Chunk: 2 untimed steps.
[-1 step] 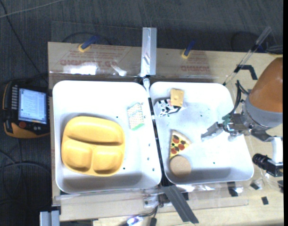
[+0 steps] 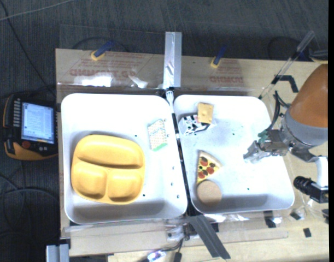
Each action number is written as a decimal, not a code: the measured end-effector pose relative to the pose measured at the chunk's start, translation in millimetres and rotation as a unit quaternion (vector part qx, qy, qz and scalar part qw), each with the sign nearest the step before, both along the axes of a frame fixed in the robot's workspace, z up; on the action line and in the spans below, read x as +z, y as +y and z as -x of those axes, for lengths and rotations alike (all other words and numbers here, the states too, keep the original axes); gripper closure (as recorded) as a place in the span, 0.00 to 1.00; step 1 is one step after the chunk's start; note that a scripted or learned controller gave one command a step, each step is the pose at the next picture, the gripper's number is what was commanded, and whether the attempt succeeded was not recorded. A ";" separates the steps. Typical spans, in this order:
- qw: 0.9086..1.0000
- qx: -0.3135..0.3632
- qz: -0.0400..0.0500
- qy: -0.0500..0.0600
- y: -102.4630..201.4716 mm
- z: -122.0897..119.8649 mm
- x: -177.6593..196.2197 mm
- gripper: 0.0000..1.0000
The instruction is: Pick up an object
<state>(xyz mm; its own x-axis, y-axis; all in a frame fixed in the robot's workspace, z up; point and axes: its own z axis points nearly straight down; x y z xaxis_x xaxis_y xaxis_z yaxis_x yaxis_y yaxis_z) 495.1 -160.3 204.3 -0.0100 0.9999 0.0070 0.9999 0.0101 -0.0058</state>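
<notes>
Camera view shows the left bin [image 2: 68, 124] holding a yellow divided tray [image 2: 107, 168] and a small packet [image 2: 157, 134], the right bin [image 2: 232, 203] a cracker [image 2: 205, 112], pizza slice [image 2: 207, 166] and tan disc [image 2: 209, 191], with the hand [image 2: 258, 150] low over its right side, grip unreadable.

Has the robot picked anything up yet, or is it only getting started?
Nothing looks picked up yet. The gripper sits over a bare patch at the right side of the right bin, with no object near it. The pizza slice toy, round brown disc, yellow cracker and black-and-white piece all lie in that bin; the yellow tray and small card lie in the left one. Choosing, grasping and lifting remain.
</notes>
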 end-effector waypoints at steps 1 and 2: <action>0.998 0.064 0.004 -0.003 -62.8 8.3 102.9 1.00; 0.996 0.084 0.004 -0.004 -62.5 8.8 230.0 1.00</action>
